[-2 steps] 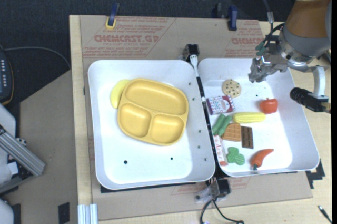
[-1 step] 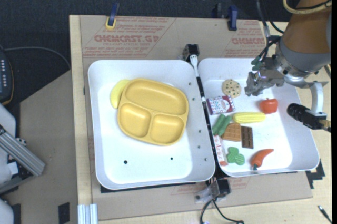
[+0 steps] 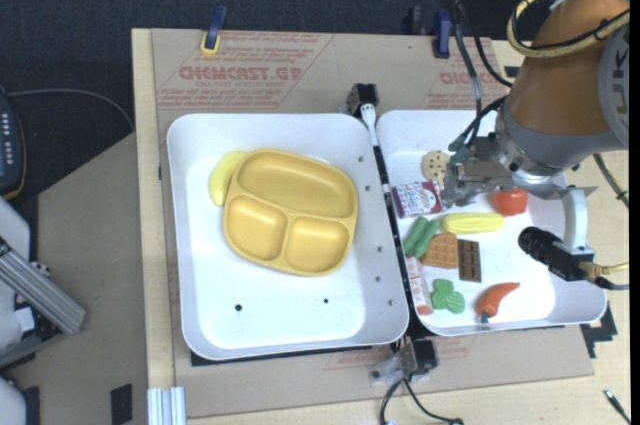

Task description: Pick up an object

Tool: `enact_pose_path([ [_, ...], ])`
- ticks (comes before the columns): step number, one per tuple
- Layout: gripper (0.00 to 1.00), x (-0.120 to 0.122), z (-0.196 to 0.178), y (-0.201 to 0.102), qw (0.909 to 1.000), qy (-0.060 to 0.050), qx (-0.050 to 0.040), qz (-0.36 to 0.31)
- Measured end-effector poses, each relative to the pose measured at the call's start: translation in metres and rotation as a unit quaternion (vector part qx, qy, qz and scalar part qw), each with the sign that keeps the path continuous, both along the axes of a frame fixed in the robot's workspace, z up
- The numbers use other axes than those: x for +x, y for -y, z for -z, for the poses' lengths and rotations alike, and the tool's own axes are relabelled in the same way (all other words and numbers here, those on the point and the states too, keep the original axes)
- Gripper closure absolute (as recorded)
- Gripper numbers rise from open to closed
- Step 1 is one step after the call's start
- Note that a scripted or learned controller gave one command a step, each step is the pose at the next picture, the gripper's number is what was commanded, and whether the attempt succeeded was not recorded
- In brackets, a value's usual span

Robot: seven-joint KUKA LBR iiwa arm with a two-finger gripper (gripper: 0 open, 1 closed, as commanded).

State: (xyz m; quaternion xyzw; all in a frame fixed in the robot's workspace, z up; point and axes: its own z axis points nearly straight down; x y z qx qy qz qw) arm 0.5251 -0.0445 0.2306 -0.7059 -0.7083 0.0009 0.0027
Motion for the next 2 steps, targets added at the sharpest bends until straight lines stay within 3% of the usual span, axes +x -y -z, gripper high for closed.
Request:
enact_pose_path([
  [1, 1.00, 0.002, 0.007, 0.013, 1.0000, 0.001, -0.0010, 0.002],
  [2, 1.00, -0.003, 0.015, 0.002, 1.0000, 0.001, -0.0007, 0.001],
])
